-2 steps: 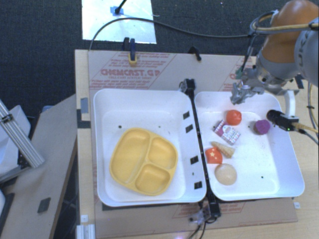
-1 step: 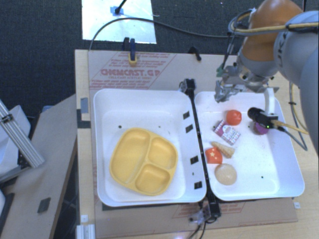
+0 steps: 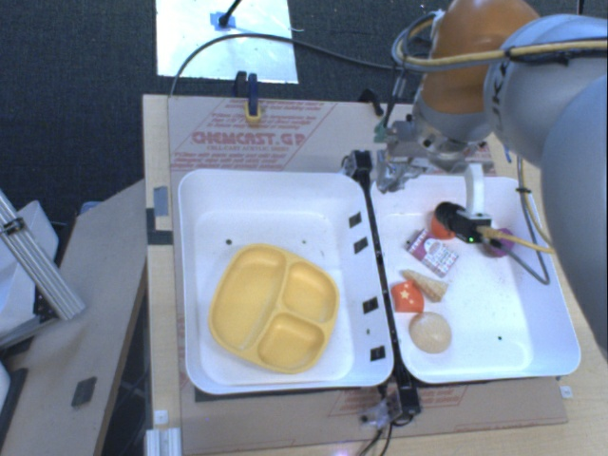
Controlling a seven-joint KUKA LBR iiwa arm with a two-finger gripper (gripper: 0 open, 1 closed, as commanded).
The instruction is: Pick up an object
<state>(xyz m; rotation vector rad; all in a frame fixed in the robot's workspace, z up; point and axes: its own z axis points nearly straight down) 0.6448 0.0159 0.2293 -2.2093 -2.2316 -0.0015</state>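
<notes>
Gripper [image 3: 394, 174] above right bin's [image 3: 513, 350] far-left corner

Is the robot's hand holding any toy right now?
No. The gripper hangs over the far corner of the right bin with no toy between its fingers.

The surface [image 3: 161, 255] is light brown wood. 2 white bins sit on it, side by side and touching. The left bin [image 3: 204, 255] and the right bin [image 3: 541, 340] rest on a clear sheet with red words [image 3: 252, 139].
</notes>
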